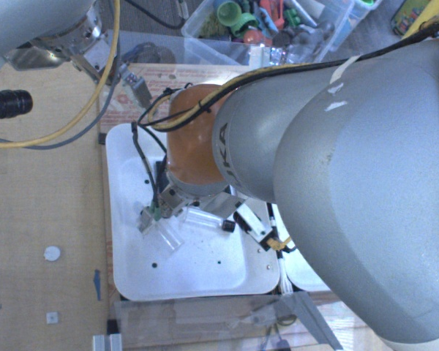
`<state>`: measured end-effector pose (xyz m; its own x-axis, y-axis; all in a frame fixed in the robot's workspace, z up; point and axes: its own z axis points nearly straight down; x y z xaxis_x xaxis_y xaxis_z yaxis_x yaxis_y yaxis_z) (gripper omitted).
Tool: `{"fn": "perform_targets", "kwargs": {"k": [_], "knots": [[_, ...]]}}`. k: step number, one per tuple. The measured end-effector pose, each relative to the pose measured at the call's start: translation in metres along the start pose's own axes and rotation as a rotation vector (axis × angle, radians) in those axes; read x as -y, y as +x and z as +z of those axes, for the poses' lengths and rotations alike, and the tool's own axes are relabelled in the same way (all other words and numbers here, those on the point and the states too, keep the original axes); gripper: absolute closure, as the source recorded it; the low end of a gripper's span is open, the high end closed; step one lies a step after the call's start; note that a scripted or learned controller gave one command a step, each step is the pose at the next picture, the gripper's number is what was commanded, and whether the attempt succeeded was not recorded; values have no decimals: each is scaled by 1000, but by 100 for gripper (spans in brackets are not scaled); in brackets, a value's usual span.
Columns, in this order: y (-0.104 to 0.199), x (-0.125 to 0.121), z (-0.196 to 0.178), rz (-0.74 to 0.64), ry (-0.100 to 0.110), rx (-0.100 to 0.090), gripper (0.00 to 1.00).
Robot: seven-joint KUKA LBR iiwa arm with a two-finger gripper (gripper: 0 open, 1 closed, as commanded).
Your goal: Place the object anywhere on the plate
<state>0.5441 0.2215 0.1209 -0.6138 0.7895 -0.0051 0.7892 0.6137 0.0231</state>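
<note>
The grey arm (351, 174) fills the right of the frame, its orange band (190, 141) at centre. Below it the tool (161, 221) hangs low over the left white bin (124, 196) (fingers unclear). A clear box of toys (278, 13) sits top centre.

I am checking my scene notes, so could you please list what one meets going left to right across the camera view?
Black cylinder → small white disc on the bench → white bin → gripper → grey arm.

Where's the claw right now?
In the camera view the claw hangs low over the left shallow white bin, in its middle, just below the arm's orange band.
</note>
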Motion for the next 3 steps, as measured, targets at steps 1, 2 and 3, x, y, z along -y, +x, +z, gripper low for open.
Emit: {"fn": "perform_targets", "kwargs": {"k": [1, 2, 3], "knots": [[-1, -1, -10, 0, -4, 1, 100], [-1, -1, -10, 0, -3, 1, 0], [-1, -2, -20, 1, -7, 2, 100]]}}
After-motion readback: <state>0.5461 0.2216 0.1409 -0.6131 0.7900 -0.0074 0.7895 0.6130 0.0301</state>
